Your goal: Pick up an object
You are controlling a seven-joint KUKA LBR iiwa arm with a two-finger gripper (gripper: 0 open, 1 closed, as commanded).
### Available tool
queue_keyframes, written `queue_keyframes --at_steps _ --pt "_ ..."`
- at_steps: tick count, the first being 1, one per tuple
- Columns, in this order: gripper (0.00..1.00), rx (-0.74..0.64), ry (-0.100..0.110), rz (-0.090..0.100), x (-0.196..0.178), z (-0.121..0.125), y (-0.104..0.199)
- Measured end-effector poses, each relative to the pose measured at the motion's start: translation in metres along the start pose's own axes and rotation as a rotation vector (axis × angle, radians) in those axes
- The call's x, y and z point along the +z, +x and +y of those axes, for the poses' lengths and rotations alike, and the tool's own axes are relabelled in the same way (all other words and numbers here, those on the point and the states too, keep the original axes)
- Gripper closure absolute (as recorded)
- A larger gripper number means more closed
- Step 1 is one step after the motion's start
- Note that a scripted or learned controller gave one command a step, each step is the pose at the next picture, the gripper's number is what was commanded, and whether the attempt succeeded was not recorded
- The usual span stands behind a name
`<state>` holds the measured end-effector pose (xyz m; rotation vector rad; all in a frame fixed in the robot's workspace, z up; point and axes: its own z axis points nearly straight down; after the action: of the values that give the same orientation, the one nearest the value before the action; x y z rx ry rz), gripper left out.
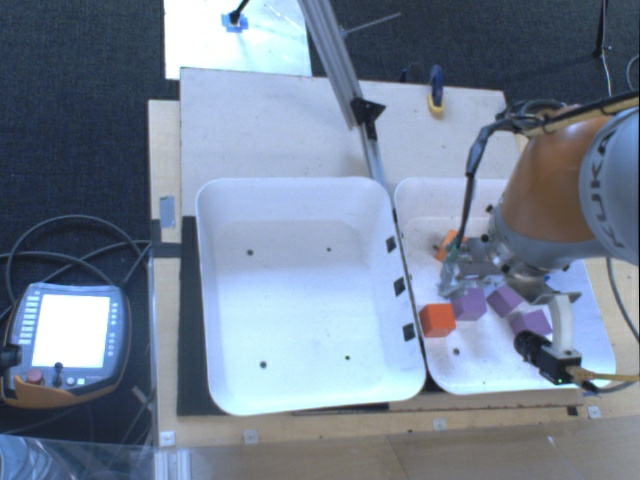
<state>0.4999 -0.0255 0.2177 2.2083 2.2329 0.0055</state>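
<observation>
Camera view: "KU" lettering on arm [590, 183] above right bin [420, 208].

Right bin crowded, left bin open.

Left bin [300, 298] floor lies bare wall to wall; access from above is free. In the right bin [430, 368] the arm [565, 193] hangs over the middle. An orange cube [437, 320] sits near the shared wall [398, 278], purple blocks [505, 308] cluster just beside it under the wrist, and a second orange piece [446, 242] lies farther back. A slanted metal pole [335, 58] crosses above the bench behind the bins.
</observation>
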Motion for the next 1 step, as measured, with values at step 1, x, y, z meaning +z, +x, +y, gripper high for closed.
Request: queue_keyframes --at_steps 1 --pt "1.0 -0.001 0.001 0.001 0.0049 0.0101 0.0568"
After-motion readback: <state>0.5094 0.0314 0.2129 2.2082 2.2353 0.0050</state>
